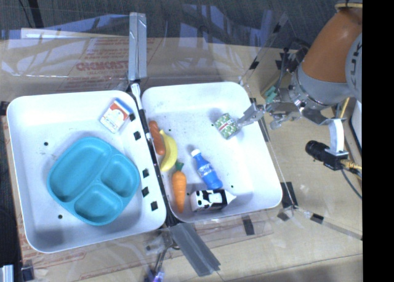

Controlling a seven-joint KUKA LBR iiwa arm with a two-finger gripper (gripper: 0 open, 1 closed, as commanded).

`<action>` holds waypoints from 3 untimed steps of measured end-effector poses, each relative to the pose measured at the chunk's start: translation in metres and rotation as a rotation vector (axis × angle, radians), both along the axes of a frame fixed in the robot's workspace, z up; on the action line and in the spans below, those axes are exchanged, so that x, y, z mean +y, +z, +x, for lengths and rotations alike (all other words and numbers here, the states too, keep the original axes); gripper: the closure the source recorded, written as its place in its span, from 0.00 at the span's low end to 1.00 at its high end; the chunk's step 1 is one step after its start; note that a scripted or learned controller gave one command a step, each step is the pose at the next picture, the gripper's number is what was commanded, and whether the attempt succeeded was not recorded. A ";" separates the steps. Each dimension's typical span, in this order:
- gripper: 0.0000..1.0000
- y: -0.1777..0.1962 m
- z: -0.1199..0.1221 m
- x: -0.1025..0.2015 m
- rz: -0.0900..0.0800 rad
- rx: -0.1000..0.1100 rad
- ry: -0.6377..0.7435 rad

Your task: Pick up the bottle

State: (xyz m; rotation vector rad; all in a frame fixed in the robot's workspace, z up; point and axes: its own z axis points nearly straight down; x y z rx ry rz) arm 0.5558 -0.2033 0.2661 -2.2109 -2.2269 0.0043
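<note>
Your pincer (229,125) sits clamped on a small green packet (225,125) in the right bin (252,176), while the bottle (204,169) lies untouched nearer you, beside the carrot (178,188).

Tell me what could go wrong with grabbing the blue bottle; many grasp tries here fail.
1. The bottle lies tilted between the carrot and the cow-print carton, so fingers may catch a neighbour.
2. The gripper sits by the green packet near the right bin's edge, and could drag it along.
</note>
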 end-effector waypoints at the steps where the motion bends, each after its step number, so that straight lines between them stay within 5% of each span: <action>1: 0.00 -0.143 -0.046 0.044 0.001 0.002 -0.133; 2: 0.00 -0.175 -0.034 0.075 0.001 0.001 -0.079; 3: 1.00 -0.165 -0.033 0.075 0.000 0.001 -0.076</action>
